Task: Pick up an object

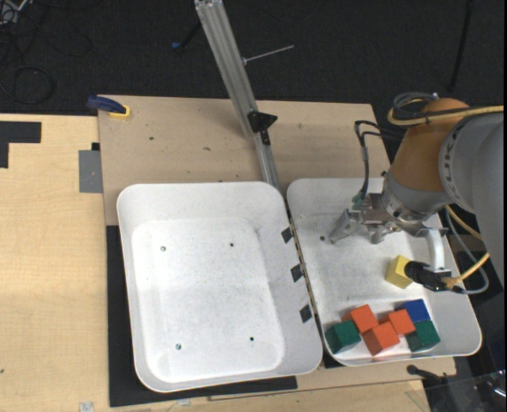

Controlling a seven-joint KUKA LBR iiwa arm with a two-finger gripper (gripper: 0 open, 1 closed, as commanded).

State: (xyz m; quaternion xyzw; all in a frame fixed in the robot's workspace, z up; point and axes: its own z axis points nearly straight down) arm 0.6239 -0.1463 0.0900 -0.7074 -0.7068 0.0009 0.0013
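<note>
Dark floor and cables frame the pale counter [39,230] with its two white bins. Over the right bin [322,197] the end effector [347,226] hovers with nothing between its fingers; I cannot tell how wide they stand. It looks like the approach step: the yellow block [399,270] sits just nearer, alone, with room around it, while the others crowd the near rim.

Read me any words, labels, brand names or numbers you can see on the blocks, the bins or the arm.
None can be read.
Blocks: plain coloured faces, no print.
Two white bins: unmarked.
Arm: no legible label or brand.
</note>
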